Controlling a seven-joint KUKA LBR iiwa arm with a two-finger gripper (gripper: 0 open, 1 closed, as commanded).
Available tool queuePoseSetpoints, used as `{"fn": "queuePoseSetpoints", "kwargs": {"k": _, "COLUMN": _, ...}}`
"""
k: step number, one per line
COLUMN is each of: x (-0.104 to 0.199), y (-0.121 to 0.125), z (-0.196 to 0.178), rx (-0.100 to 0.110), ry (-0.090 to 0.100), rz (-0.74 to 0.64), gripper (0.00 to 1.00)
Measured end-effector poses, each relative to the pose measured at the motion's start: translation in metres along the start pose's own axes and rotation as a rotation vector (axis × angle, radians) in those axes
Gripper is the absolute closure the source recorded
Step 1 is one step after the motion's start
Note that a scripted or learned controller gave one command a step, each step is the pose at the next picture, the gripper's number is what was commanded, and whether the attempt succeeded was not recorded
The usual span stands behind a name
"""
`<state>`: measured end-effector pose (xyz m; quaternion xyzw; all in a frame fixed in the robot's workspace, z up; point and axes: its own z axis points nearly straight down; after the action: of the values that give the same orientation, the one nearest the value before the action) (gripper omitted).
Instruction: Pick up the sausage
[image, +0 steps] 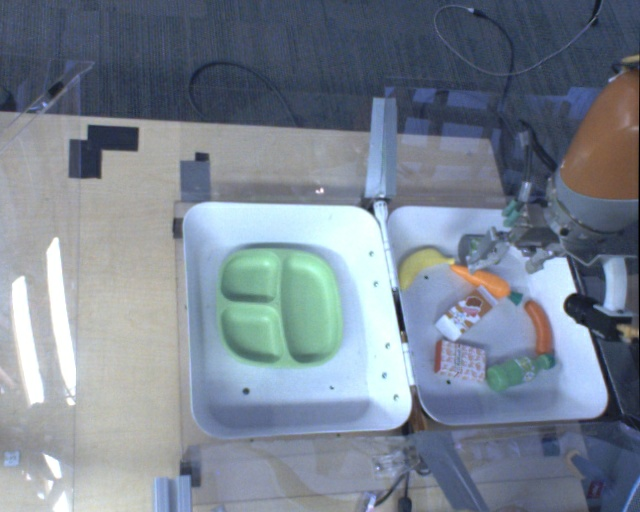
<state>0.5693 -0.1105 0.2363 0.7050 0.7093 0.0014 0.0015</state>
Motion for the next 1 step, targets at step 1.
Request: {"fn": "queuePoseSetpoints", "kwargs": {"k": 1, "x": -0.0641, "y": -0.0299, "z": 0.0504, "rx": -0.001, "ry": -0.001, "rz": -0.057, "gripper": 0.00}}
